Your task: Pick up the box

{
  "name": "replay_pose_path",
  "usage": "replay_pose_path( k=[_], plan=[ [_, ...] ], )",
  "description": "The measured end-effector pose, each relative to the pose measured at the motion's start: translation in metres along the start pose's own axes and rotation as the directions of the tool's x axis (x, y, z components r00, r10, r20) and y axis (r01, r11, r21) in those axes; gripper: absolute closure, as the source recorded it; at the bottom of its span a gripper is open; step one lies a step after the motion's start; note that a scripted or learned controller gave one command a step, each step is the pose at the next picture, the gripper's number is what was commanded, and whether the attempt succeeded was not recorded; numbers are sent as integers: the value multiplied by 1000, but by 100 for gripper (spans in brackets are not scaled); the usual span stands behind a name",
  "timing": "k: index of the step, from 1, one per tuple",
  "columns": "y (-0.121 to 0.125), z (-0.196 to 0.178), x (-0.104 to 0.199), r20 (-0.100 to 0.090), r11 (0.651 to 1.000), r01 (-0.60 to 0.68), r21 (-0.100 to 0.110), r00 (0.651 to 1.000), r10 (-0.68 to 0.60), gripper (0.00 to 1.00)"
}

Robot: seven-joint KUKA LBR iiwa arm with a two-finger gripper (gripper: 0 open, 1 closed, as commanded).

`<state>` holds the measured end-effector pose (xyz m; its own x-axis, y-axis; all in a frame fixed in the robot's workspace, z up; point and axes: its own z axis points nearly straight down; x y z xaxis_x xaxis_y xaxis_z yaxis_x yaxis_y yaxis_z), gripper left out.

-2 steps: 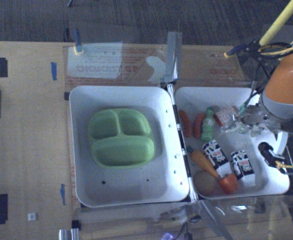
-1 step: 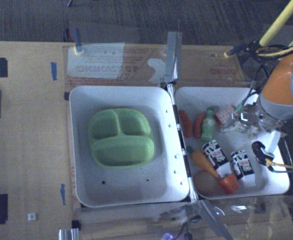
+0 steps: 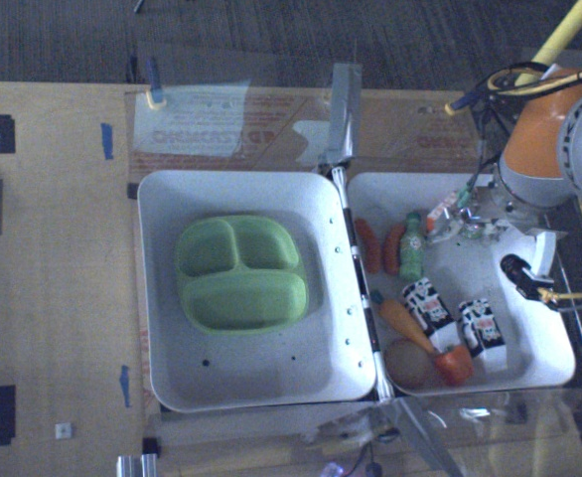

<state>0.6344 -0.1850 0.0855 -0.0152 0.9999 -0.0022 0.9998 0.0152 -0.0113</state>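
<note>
Two small black-and-white cartons lie in the right bin (image 3: 539,366): one box (image 3: 428,306) near the bin's middle and a second box (image 3: 482,328) just right of it. My gripper (image 3: 457,217) hangs over the bin's upper part, above and apart from both boxes, close to the cap of a green bottle (image 3: 411,251). The grey arm with its orange band (image 3: 539,132) reaches in from the upper right. Nothing is seen held in the gripper.
Also in the right bin are two red sausages (image 3: 369,244), a carrot (image 3: 407,323), a brown round item (image 3: 406,364) and a red fruit (image 3: 455,365). The left bin (image 3: 162,366) holds a green divided plate (image 3: 241,273). A black cable end (image 3: 517,271) hangs beside the bin's right wall.
</note>
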Motion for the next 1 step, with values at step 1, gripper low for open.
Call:
replay_pose_path(
  k=[1],
  plan=[
    [0,-10,2,-3,1000,2,5,1000,-2,100]
  ],
)
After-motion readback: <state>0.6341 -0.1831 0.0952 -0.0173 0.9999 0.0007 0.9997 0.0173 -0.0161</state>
